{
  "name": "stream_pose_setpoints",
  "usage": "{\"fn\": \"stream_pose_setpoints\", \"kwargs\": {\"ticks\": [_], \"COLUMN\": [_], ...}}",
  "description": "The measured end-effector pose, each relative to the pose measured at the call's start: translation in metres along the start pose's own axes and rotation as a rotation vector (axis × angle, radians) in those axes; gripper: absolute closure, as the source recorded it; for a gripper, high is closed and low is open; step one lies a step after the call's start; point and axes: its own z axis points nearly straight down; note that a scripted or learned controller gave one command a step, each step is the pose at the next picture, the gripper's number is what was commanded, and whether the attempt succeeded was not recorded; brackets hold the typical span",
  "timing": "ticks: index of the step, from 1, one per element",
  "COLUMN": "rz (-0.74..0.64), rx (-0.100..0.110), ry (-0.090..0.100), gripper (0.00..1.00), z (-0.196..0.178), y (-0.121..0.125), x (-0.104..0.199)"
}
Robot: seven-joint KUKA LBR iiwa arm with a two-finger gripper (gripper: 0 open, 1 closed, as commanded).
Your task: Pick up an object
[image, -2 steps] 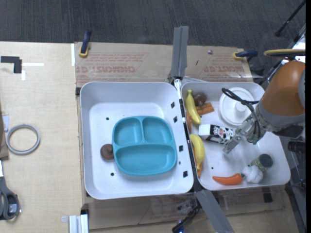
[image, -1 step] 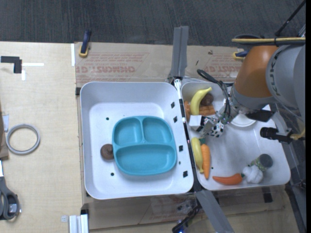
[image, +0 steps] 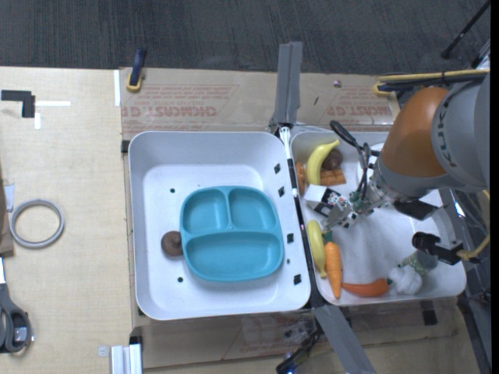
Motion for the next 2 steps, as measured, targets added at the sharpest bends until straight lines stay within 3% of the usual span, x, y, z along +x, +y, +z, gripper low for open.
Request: {"fn": "stream_pose_setpoints", "kwargs": {"ticks": [1,2], "rz": [0.188,0.246], "rx": [0.000,0.000], "ry": [-0.001,-0.001], "gripper": [0.00,0.00], "z": [-0.0002,-0.0005], "y": [0.0253,0.0288], "x": [-0.0096,-0.0098]}}
